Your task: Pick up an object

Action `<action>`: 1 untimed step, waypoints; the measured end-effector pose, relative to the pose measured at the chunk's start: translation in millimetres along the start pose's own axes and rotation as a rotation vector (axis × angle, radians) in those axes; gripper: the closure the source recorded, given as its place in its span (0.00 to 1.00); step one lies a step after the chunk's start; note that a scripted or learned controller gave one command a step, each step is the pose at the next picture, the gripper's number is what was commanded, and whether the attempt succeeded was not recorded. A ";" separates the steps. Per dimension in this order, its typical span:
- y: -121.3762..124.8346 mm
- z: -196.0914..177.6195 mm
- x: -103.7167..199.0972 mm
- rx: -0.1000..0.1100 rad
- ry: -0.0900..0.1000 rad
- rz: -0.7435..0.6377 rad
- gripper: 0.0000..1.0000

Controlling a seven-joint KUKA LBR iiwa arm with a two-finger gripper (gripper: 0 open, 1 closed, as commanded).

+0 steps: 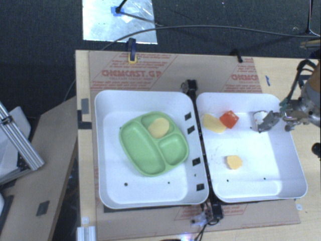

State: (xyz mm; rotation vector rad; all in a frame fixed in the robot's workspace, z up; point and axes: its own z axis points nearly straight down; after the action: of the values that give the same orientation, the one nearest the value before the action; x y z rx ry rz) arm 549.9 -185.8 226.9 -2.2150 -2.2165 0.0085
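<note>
Pincer (pixel 265 120) over right bin (pixel 286 185); grip state unclear; red block (pixel 229 118) lies just beside, leftward

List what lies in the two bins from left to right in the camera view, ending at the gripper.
Green divided plate → pale yellow piece on the plate → yellow piece → red piece, touching it → gripper. The small yellow piece lies nearer the front, level with the red one.

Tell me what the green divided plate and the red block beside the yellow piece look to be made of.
The green divided plate looks like moulded plastic with a smooth matte finish: even colour, rounded compartment walls. The red block seems glossy, perhaps plastic toy food, judging by its bright highlight, though it is too small to be sure. It touches the yellow piece.
</note>
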 end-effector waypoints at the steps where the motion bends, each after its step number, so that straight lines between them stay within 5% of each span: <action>1: 2.6 -6.0 0.5 -0.011 -0.002 -0.003 0.00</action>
State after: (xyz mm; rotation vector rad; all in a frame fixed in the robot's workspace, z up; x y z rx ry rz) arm 552.5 -185.3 232.9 -2.2182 -2.2266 -0.0011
